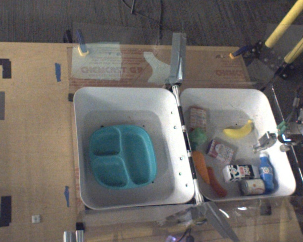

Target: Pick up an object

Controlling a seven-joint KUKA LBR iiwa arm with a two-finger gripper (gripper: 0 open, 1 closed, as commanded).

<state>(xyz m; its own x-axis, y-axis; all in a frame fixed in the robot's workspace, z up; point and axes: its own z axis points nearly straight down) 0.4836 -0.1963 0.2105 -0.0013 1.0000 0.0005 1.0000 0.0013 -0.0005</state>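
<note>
A: Camera view, left bin [86, 102]. Contents?

B: One teal divided tray [122, 156], lying flat at the centre. Nothing else listed there.

A: Right bin [227, 96]?

B: Several items. Banana [239, 130], yellow, toward the back right. Blue bottle [265, 169], near the right wall. Small milk carton [239, 172], lying on its side, just left of the bottle. Tin can [252, 186], on its side, at the front. Pink-and-white carton [220, 150], mid-bin. Carrot [200, 166] and a sausage [216, 182], along the front left. Green item [196, 135] against the divider wall; a printed packet [197, 117] behind it.

A: Gripper?

B: Gripper [266, 141], at the right bin's right side, between banana and blue bottle, above the floor. Nothing seen between its parts. Whether it is open or closed: cannot tell; the metal is small and blurred.

A: Step in hand?

B: Judged as approach; no object is lifted, all lie in the bin.

A: Next move calls for?

B: Likely a descent onto one target. Banana and bottle are nearest. The bottle sits close to the wall and carton, so clearance matters; the banana lies freer.
</note>
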